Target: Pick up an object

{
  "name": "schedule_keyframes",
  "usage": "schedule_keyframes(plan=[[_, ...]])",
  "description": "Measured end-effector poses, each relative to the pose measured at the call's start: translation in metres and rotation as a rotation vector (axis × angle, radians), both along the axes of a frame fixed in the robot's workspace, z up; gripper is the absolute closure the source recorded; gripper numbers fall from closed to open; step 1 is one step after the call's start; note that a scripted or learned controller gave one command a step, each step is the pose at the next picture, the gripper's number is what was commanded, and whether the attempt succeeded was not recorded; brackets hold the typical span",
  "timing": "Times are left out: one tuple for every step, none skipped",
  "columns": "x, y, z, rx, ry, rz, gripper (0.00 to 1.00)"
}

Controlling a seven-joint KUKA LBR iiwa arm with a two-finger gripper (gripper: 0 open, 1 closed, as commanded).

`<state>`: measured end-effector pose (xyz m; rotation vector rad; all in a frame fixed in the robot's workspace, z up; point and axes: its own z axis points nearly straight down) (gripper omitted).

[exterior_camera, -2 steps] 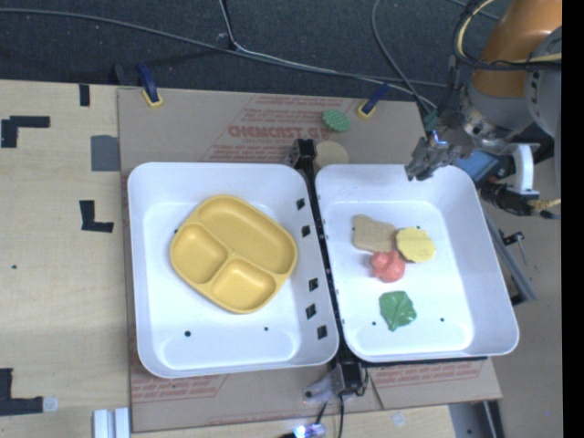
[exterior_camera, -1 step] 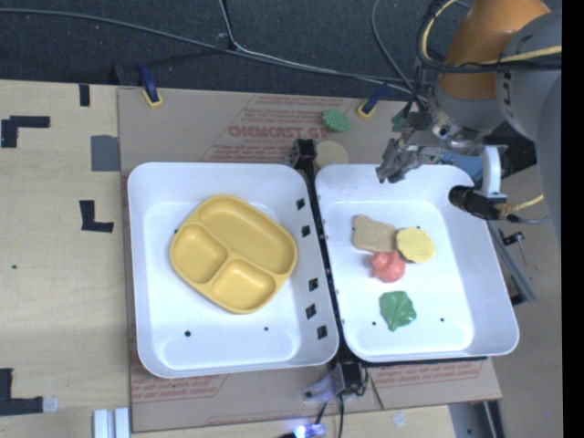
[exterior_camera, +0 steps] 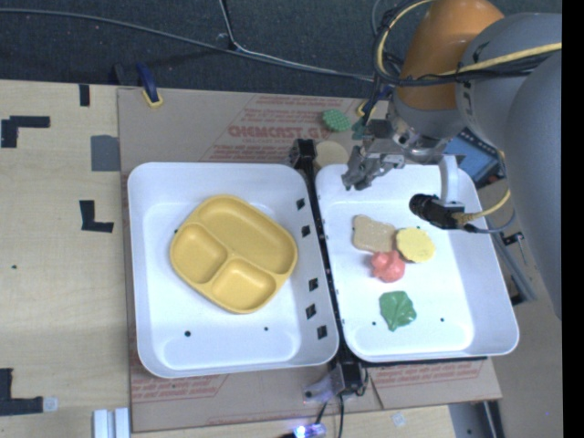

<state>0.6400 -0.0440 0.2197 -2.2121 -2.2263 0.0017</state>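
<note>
gripper [exterior_camera: 358,179] hovers over the right bin's [exterior_camera: 474,331] far edge, fingers narrowly apart, empty. we'd judge the tan biscuit piece [exterior_camera: 371,234] below it light, stiff, flat; grab across its short edges.

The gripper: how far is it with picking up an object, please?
Nothing looks picked yet. The tan piece, yellow piece, red piece and green piece all lie in the right bin. The gripper hangs over that bin's far edge with nothing between its fingers. Descending, grasping and lifting are left.
</note>
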Motion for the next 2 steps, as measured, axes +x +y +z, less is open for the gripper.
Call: schedule_keyframes(plan=[[-0.002, 0.057, 0.011, 0.001, -0.003, 0.001, 1.0], [-0.01, 0.107, 0.001, -0.001, 0.0, 0.0, 1.0]])
